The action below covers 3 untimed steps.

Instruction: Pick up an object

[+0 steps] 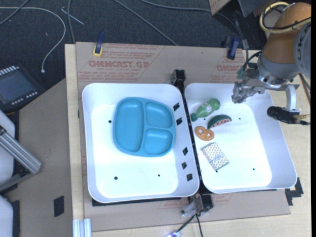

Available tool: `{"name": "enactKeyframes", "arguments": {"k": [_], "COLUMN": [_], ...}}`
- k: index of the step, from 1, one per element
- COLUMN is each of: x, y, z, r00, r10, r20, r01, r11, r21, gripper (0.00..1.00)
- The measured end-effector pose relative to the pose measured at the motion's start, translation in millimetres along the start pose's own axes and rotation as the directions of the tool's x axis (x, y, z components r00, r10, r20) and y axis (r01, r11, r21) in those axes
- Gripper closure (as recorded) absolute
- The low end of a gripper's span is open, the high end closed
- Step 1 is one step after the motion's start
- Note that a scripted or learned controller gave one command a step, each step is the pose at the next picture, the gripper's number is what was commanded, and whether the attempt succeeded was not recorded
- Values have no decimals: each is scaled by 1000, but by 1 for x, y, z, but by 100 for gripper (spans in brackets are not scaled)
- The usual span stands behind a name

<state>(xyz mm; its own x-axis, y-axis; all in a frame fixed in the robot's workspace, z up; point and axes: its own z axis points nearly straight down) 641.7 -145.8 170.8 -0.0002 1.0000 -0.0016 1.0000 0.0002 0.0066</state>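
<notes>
Fingers of the gripper (238,97) point down at the upper right of the frame, too blurred to tell whether parted or closed, with nothing visibly between them. Left and below, in the right bin (276,152), lie a green bottle (205,108), watermelon slice (218,120), pretzel (203,133) and patterned packet (215,155). A blue divided plate (143,126) sits in the left bin (98,152).
</notes>
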Motion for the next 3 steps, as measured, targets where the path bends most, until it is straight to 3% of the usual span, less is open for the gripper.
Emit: {"name": "enactKeyframes", "arguments": {"k": [2, 3], "x": [4, 55], "y": [6, -19], "z": [-70, -63], "r00": [1000, 1000], "r10": [-1, -4], "r20": [-1, -4], "r01": [1, 4], "r11": [1000, 1000], "r21": [2, 10], "gripper": [100, 100]}}
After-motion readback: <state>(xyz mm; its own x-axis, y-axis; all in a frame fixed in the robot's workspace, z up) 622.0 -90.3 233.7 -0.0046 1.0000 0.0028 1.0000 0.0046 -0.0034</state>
